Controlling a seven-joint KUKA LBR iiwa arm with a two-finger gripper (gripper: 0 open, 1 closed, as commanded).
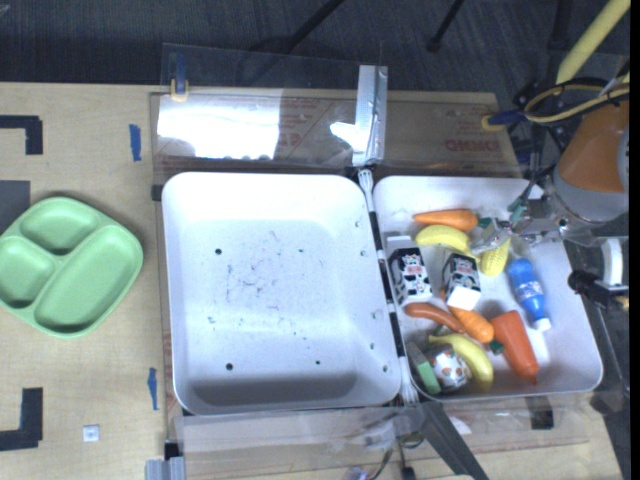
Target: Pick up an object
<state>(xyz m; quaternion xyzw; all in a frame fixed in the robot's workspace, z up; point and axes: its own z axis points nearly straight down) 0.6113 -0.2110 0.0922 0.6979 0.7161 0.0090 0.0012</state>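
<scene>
The right white bin (585, 373) holds a pile of toy items. At its back lie an orange carrot (447, 218) and a yellow banana (443, 237). Two black-and-white cartons (410, 273) stand in the middle, with a blue bottle (527, 290) to their right. Toward the front lie a red-orange carrot (515, 345), a second banana (472, 356) and a small ball (450, 371). My gripper (522, 220) hangs over the bin's back right corner, just above a small yellow piece (495, 258). The orange-banded arm (598, 158) rises behind it.
The left white bin (180, 198) sits beside the right one, sharing a middle wall. A green divided plate (65, 263) lies on the bench at far left. A clear panel (270, 118) stands behind the bins. Cables and brackets crowd the right edge.
</scene>
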